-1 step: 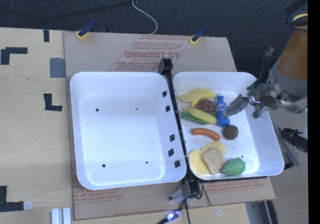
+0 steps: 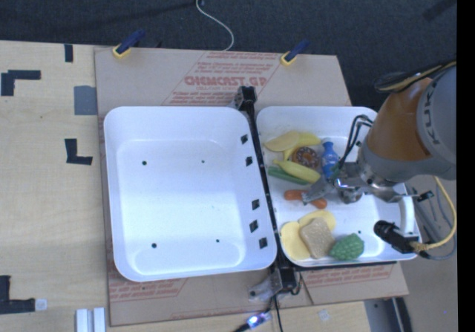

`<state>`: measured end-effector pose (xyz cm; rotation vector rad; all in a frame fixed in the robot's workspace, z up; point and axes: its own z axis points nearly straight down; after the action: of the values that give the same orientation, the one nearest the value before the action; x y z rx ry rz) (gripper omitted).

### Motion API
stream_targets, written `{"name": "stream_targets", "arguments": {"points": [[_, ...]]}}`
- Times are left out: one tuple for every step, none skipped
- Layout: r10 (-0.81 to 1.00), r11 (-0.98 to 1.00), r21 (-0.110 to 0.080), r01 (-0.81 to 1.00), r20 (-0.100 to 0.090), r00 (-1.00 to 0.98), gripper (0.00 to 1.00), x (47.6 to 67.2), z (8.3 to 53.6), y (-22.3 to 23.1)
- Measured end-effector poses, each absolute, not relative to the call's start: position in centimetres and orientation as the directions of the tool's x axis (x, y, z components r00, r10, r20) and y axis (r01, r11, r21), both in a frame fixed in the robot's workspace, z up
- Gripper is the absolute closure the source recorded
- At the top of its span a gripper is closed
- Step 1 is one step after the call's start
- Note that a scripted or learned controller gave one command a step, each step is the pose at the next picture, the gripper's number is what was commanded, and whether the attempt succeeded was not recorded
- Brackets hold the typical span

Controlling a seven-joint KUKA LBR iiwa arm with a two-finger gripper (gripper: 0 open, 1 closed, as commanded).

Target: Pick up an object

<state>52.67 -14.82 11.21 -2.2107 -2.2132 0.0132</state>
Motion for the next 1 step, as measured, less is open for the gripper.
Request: {"name": "stream_targets", "arguments": {"points": [[1.000,0.006,0.001,1.000,0.001,-0.006,0.00,56.93,8.32,-11.34]]}}
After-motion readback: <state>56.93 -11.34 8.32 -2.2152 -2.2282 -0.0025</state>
